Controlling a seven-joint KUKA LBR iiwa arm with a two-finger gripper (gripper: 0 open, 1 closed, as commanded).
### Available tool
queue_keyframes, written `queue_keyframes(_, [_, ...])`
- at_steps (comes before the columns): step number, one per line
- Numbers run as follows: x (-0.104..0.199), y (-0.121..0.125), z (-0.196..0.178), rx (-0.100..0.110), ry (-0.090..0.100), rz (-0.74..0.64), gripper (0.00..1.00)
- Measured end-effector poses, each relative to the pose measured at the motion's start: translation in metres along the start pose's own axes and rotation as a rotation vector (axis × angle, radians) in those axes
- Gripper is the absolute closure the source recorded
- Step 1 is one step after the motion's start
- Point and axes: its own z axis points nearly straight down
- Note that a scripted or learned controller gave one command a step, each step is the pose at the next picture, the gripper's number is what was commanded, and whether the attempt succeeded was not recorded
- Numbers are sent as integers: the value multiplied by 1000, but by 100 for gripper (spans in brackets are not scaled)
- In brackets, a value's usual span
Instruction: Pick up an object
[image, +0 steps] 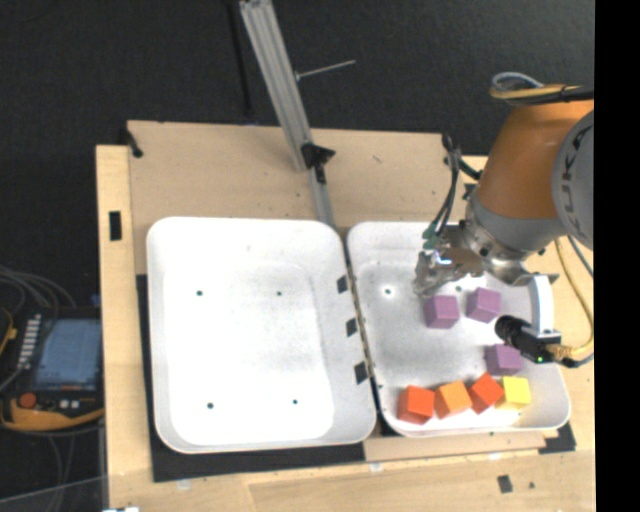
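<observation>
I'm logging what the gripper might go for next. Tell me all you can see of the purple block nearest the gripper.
The purple block is a small, matte cube, foam-like in look, with a lighter top face and darker sides. It sits flat on the floor of the right bin, turned slightly askew. The gripper hangs just above its upper-left side. Whether they touch cannot be told. A second purple block lies close to its right, apart.

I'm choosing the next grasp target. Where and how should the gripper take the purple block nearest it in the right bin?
Probably straight from above, closing on two opposite flat sides of the purple block. It lies flat on the right bin floor, apart from the neighbouring purple block, so there looks to be finger room on each side. The gripper hangs just above its far edge.
</observation>
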Motion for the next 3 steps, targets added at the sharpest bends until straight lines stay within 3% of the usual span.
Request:
queue_keyframes(2, [113, 3, -1, 3, 1, -1, 100])
queue_keyframes(3, [165, 21, -4, 2, 1, -1, 100])
